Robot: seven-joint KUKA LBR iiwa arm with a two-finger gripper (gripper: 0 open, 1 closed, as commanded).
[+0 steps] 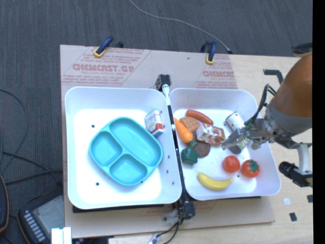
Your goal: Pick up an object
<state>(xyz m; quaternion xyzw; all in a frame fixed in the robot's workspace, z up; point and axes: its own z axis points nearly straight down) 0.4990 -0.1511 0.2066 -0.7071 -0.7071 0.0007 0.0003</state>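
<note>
White bins side by side: the left bin (71, 136) holds a blue divided plate (126, 150) and a small carton (154, 122), and the right bin (264, 187) has a hot dog (199, 117), carrot (183, 131), waffle (191, 124), snack packet (210, 134), green pepper (189, 155), banana (215, 181) and two tomatoes (231, 163). We see the gripper (237, 142) low over the right bin near a white can (234, 120), but it's too blurry and cluttered, so we can't tell how the jaws stand or whether anything is pinched.

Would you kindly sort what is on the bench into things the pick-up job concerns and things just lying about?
Job:
gripper, over the right bin
banana
two tomatoes
carrot
hot dog
snack packet

Lying about:
blue divided plate in the left bin
small carton beside it
two clamps
</note>
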